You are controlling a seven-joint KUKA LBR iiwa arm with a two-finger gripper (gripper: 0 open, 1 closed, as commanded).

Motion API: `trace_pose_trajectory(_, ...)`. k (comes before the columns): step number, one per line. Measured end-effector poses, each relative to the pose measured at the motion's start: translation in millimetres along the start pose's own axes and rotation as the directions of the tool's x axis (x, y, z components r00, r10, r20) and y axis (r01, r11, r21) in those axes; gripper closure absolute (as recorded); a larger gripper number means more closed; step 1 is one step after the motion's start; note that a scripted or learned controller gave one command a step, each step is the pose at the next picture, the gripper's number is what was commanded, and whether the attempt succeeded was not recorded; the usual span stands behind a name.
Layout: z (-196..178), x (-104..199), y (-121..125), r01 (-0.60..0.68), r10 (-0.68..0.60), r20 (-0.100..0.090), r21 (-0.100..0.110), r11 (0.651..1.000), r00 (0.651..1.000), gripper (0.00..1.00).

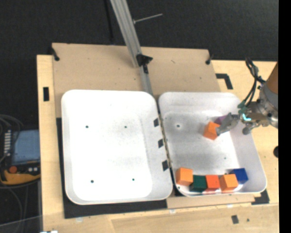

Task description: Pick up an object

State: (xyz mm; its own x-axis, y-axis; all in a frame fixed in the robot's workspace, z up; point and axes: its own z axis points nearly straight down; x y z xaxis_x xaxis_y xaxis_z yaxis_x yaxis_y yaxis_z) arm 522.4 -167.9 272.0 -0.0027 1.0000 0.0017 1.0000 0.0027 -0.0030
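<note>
A small orange block (211,130) sits tilted over the middle of the right bin (194,103). My gripper (219,126) reaches in from the right, and its grey fingers (226,122) close on the block's right side. The block's tilt suggests it hangs off the bin floor. Along the bin's front wall lies a row of blocks: an orange one (185,175), a green one (199,182), two more orange ones (212,181) (228,181) and a blue one (239,174).
The left bin (109,144) lies beside the right one, with small clips on the shared edge. A metal rail (128,30) slants down from the top to the bins' back edge. Cables and a blue box (24,147) sit off the bench's left.
</note>
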Motion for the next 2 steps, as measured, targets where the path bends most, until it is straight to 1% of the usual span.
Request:
trace_pose_trajectory(1, -2, 0, 1, -0.001, 0.001, 0.001, -0.005, 1.000, 1.000, 0.00)
trace_pose_trajectory(2, 45, -10, -2, -0.005, 0.005, 0.003, 0.001, 1.000, 1.000, 0.00)
